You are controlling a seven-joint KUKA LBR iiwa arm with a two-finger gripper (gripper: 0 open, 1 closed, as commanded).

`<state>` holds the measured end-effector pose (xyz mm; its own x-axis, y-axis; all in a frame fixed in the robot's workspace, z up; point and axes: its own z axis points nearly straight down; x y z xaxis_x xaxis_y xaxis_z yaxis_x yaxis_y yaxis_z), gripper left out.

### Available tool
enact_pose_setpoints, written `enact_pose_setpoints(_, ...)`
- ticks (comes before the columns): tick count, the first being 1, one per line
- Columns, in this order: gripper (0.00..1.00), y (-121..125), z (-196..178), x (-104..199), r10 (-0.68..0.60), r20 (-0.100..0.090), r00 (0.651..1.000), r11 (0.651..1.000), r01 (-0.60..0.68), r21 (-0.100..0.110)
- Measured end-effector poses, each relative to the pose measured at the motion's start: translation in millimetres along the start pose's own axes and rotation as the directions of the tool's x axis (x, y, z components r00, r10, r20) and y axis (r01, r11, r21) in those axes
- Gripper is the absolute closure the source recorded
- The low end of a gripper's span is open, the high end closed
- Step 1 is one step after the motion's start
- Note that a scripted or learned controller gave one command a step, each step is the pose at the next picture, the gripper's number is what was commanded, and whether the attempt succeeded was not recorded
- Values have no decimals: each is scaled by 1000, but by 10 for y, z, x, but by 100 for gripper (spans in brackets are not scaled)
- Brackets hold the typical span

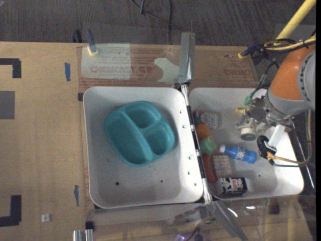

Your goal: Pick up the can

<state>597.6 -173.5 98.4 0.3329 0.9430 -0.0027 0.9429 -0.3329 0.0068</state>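
Gripper low in right bin, near can; finger state unclear. Can not yet lifted.

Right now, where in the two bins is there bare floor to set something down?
Left bin: open floor along the front and right side around the teal divided plate. Right bin: crowded along its left wall and front; the bare patch is front-right, between the blue bottle and the right rim.

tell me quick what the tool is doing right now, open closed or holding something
Tool: over the right bin, low at a small pale round object; open or closed cannot be told, and no grasp can be confirmed.
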Motion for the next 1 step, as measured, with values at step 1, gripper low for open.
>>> enact_pose_setpoints(1, 100, 231, -1256, 693, 102, -2, 995, 995, -102, 5)
